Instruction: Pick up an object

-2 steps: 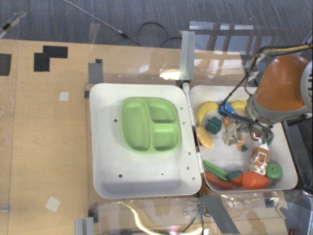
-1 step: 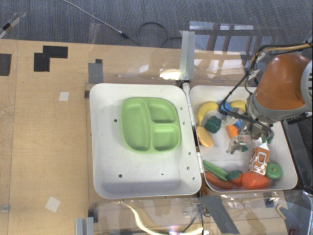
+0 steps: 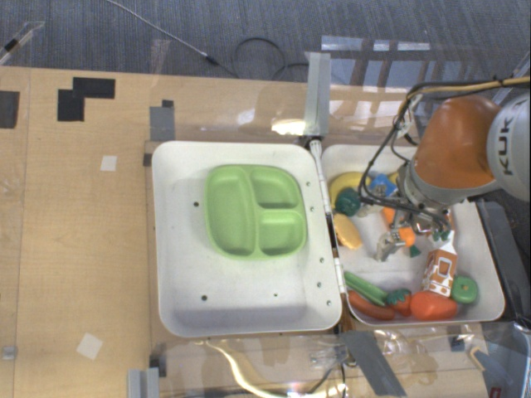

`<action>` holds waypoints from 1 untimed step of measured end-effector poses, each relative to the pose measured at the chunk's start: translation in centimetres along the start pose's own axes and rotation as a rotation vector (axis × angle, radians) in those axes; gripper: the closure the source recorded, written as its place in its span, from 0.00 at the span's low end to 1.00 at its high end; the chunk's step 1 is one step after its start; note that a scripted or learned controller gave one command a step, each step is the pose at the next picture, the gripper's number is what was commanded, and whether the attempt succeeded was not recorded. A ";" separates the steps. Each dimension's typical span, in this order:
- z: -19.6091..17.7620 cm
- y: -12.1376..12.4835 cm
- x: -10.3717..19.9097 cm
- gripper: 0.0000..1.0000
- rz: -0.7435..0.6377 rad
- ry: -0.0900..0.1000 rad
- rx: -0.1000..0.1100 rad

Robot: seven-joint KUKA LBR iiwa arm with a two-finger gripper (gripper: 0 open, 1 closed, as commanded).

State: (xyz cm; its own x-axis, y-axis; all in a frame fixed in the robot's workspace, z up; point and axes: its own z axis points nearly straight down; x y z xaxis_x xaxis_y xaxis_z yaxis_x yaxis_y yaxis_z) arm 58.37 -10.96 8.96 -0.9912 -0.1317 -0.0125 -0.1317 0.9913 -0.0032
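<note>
We see the pincer lowered into the right bin, hanging from the grey arm with its orange band, and we cannot tell from this angle how its tips stand, since they blur into the toys beneath them. Nothing is clearly caught between them. Just beside the pincer, touching or nearly touching it on the side toward the arm, lies a small orange piece; we cannot make out what it is. To the pincer's left, near the wall between the bins, lies a pale yellow oval toy, and just above that a dark green lump resting against a yellow round object. A blue piece sits above the pincer, partly under the arm's wrist. To the right of the pincer an orange-and-white carton stands tilted, with a green round toy beyond it. Below the pincer, along the bin's near edge, lie a green pod-like toy, a red pepper-like one and an orange-red tomato-like one. Well away to the left, the left bin holds a green divided plate.
</note>
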 end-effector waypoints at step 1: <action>-1.5 0.0 -0.4 1.00 0.000 -0.013 0.002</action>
State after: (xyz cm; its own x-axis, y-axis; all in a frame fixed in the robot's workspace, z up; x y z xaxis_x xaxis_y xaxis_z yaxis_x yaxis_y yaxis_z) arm 58.77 -10.90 10.42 -0.9909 -0.1320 -0.0257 -0.1319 0.9913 -0.0054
